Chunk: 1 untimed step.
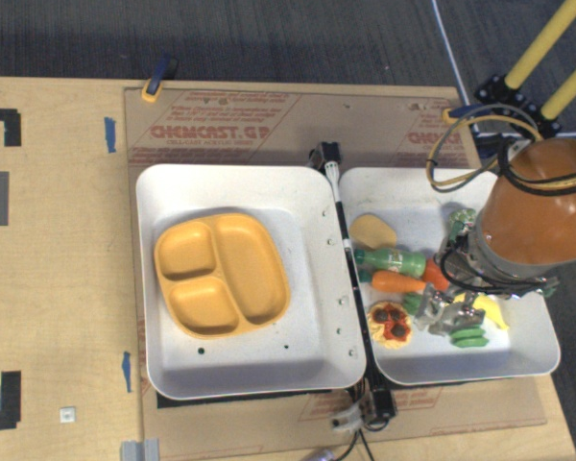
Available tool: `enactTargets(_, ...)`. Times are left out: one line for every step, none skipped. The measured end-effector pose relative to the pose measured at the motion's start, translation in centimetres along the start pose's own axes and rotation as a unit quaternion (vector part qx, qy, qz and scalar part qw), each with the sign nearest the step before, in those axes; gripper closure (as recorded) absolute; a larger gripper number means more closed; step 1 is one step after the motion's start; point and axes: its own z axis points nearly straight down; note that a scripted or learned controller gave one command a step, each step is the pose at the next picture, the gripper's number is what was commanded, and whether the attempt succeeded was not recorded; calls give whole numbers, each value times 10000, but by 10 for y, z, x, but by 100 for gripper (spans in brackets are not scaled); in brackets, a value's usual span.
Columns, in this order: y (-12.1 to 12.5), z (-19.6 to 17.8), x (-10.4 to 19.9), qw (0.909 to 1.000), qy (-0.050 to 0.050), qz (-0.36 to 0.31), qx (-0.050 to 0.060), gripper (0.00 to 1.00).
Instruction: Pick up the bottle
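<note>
Bottle: green, lying on its side in the right bin, close to the bin's left wall, long axis roughly left–right. Just above it, a tan flat piece; directly below and touching or nearly touching, an orange carrot-like piece. Lower still, a small round item in red, black and yellow. Gripper sits low in the same bin, just right of the carrot-like piece and below the bottle's right end, apart from the bottle; nothing visibly between its metal parts, and finger spacing cannot be made out from this angle. Beside the gripper, a short green pod-like piece and a yellow scrap against the bin floor; another green item near the arm's edge. Arm with its orange band overhangs the right half of the bin and hides whatever is under it. Left bin holds a yellow three-compartment tray. Both bins rest on a cardboard sheet laid over a pale wooden bench marked with black and blue tape; dark carpet beyond, yellow bars and cables at top right
</note>
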Motion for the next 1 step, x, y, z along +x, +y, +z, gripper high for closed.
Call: enactTargets(-30,52,73,9929,12,-1187,-16,100)
